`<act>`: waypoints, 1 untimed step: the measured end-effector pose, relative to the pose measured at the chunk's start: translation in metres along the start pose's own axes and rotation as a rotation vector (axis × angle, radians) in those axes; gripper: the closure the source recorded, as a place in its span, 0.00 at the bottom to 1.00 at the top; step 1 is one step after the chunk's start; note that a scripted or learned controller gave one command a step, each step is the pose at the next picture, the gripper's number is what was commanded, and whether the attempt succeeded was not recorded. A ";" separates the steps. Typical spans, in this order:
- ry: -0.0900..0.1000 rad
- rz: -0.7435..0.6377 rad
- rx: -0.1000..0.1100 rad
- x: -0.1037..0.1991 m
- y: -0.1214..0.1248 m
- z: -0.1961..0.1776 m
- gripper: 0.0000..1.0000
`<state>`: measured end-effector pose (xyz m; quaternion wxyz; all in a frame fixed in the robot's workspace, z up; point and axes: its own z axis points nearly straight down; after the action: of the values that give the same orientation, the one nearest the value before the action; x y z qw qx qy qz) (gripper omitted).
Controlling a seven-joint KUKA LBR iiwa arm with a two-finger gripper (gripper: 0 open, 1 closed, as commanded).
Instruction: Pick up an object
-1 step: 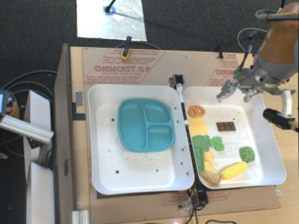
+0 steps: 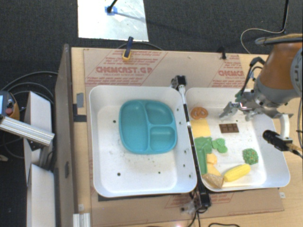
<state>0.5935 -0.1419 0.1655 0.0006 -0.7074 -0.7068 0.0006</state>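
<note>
I start with the table (image 2: pixel 142 63), its brown board carrying both bins; the left bin (image 2: pixel 106 174) holds a teal divided plate (image 2: pixel 147 126) and nothing I would try to grasp. The right bin (image 2: pixel 274 174) is where the work lies; the arm (image 2: pixel 279 70) reaches in from the right over its far side, orange band uppermost.

The gripper (image 2: pixel 239 109) hangs above the far part of the right bin, just beyond the brown chocolate bar (image 2: pixel 229 127); its fingers look splayed apart with nothing between them, so I read it as released and not grasping.

The candidates, by size: a yellow cheese slice (image 2: pixel 200 128) with a green leafy piece (image 2: pixel 203 148) near of it; a yellow banana (image 2: pixel 236 172) at the near edge; a green broccoli floret (image 2: pixel 250 155) to the right; a pretzel (image 2: pixel 199 112) at the far left corner.

My judgement: nothing is lifted yet; all pieces lie on the bin floor; the descent, closing and lift are all left, the chocolate bar being the nearest target.
</note>
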 end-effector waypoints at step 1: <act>0.000 -0.001 -0.001 -0.014 -0.003 0.084 0.00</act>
<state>0.5908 -0.1557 0.0813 0.0001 -0.7070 -0.7072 0.0001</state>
